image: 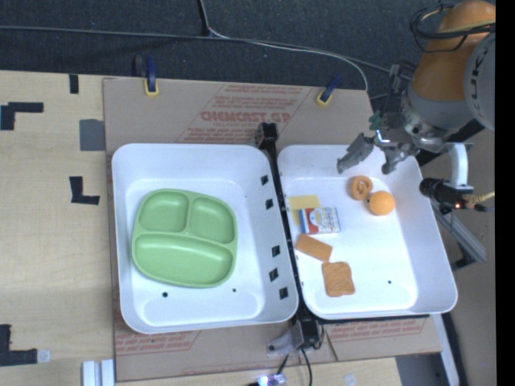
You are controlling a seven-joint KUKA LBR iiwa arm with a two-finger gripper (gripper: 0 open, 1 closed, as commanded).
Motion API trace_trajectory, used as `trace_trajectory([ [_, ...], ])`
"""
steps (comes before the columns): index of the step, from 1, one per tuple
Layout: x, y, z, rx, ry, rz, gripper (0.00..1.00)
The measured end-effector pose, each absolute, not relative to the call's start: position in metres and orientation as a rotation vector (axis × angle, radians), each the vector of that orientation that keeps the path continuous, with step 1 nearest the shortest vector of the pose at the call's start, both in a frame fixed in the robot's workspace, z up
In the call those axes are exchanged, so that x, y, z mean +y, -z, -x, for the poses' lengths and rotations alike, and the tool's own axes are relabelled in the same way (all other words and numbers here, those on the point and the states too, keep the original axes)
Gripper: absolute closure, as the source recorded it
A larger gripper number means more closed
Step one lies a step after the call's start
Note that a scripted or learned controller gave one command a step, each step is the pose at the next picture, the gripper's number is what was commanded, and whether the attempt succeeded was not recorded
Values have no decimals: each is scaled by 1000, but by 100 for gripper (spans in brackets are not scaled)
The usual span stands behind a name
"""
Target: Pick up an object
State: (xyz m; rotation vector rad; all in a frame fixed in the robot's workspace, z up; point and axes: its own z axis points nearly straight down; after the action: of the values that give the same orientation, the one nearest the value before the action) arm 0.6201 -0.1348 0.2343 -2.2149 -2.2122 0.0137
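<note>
Arm poised over the right bin, fingers apart with nothing between them.

From where I stand, the gripper (pixel 372 161) hangs above the far part of the right bin (pixel 426 288), its two grey fingers (pixel 351 156) splayed wide. Just below them lies a small orange ring (pixel 360 187), and beside that an orange ball (pixel 381 203). Toward the bin's left side sit a yellow block (pixel 303 203), a blue and white packet (pixel 323 220), an orange wedge (pixel 313 248) and a brown biscuit-like piece (pixel 337 278). The left bin (pixel 129 163) holds a green divided plate (pixel 185 237). Both bins rest on cardboard (pixel 233 115) on the bench (pixel 40 240).
</note>
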Motion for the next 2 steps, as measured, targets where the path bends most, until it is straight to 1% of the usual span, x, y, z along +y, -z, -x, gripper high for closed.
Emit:
trace_trajectory([
  [1,-134,-242,-623,-2223,-2,2219,0],
  [2,-129,-181,-616,-2219,-7,2216,0],
])
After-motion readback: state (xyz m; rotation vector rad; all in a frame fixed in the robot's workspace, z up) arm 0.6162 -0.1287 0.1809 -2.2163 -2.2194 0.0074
